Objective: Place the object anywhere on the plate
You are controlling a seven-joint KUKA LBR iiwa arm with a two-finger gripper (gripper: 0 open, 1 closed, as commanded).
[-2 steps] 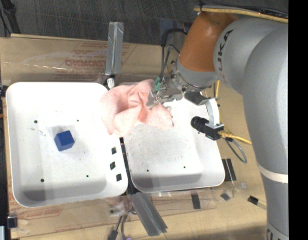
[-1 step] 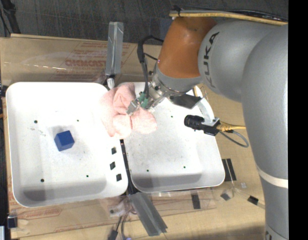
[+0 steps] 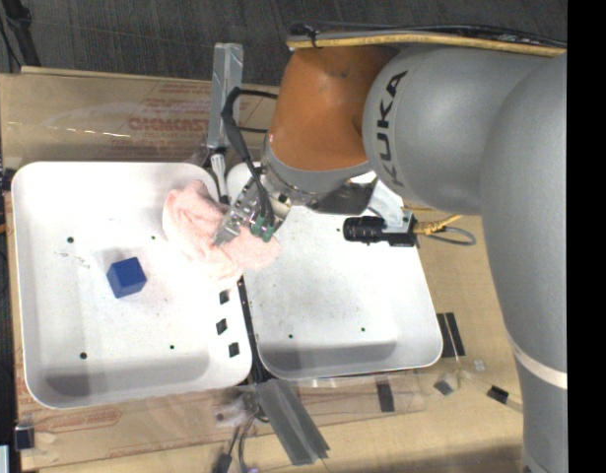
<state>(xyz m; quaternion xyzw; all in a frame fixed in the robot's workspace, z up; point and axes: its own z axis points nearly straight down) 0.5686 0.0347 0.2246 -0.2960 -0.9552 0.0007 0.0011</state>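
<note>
1. Nearest the camera is the grey arm (image 3: 460, 116), coming in from the right of the frame and covering most of the upper right; its orange band (image 3: 317, 106) sits at upper centre.
2. Below the band I see the tool (image 3: 245, 220), just left of centre, over the seam between the two white bins.
3. From here I cannot tell whether the tool is released or clenched; its tip is small and crowded against what lies under it.
4. A pink cloth (image 3: 209, 227) lies crumpled at the right edge of the left bin (image 3: 46, 294), spilling toward the right bin (image 3: 342, 294). The tool is right on top of its right part, touching or nearly so.
5. A blue block (image 3: 126, 276) sits on the floor of the left bin, well apart from the tool, down and to the left of it.
6. I see nothing I would call a plate, so I cannot say where the drop should go.
7. My judgement: if the cloth is the object, it lies directly beneath the tool, bunched slightly left; the coming move turns on closing straight down. If it is the block, the tool must travel left and down-frame, past the cloth.
8. Risk, as I judge it: soft cloth may slip or drag.
</note>
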